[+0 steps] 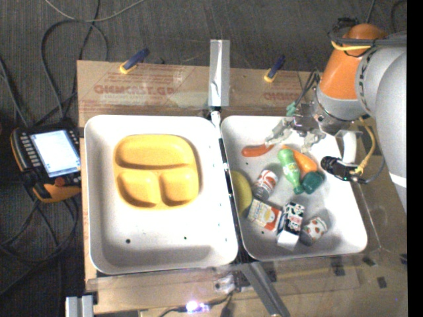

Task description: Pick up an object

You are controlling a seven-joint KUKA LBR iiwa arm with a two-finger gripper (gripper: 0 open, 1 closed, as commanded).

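- At the near edge of the right bin (350, 240), a small black-and-white carton (291, 223) lies between an orange-labelled packet (262, 214) on its left and a small red-and-white can (314, 228) on its right.
- Further in, a yellow-green piece (242, 191) lies along the bin's left wall, with a red-and-white tin (266, 180) beside it.
- Near the middle lies a green bottle (291, 167) with a dark teal cap, an orange carrot (306, 162) touching its right side.
- A red-orange sausage shape (256, 150) lies toward the far left of that bin.
- The left bin (99, 197) holds a yellow divided tray (157, 170).
- The gripper (295, 131) hangs over the far part of the right bin, its fingers spread apart with nothing between them, just beyond the bottle and carrot.
- The arm (370, 78) comes in from the right, its orange band bent down toward the wrist.
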